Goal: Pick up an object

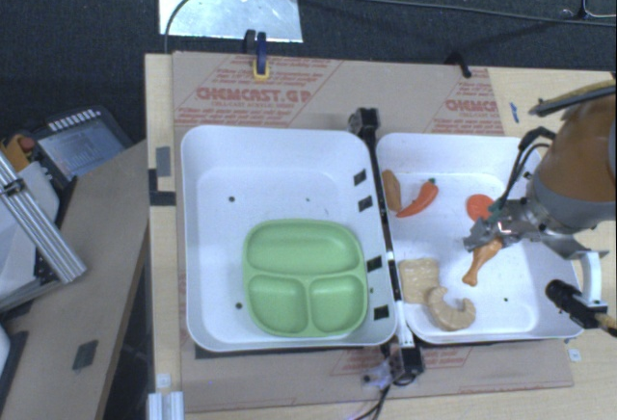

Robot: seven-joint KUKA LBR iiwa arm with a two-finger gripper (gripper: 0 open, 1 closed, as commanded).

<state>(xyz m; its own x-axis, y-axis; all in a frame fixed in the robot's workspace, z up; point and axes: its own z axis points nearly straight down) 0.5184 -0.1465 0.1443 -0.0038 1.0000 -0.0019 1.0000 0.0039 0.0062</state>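
My gripper [489, 233] hangs over the middle of the right bin [521, 324], reaching in from the right. Directly under it and a little toward the front lies a tan drumstick [480, 261], tilted, with its upper end tucked beneath the gripper. I cannot make out whether the two touch. An orange-red round piece [478, 206] sits just behind the gripper. Further left lie a red chili pepper [419, 199] and a brown oblong piece [390, 188] by the bin's left wall.
A beige square cracker [419, 277] and a curved tan piece [451, 312] rest at the right bin's front left. The left bin [222, 168] holds a green divided plate [307, 275]. A black divider bar [378, 216] separates the bins. The arm's body [578, 177] covers the right bin's right side.
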